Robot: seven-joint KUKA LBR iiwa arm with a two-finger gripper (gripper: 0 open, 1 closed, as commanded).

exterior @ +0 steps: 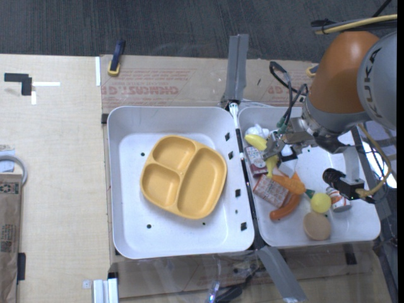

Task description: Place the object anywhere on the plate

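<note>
A yellow plate [184,176] with three compartments lies in the left bin [126,219], and nothing rests on it. My gripper [276,149] hangs low over the upper left part of the right bin [353,232], among a pile of toy foods. A small yellow piece [272,165] shows just under the gripper, and a yellow banana-like piece [255,141] lies just left of it. Whether either one is held is unclear.
The right bin also holds a red-and-white packet [256,160], an orange packet [272,190], an orange carrot [287,206], a yellow lemon [320,202], a beige round item [317,226] and a small can [339,199]. A ridge [243,169] divides the bins.
</note>
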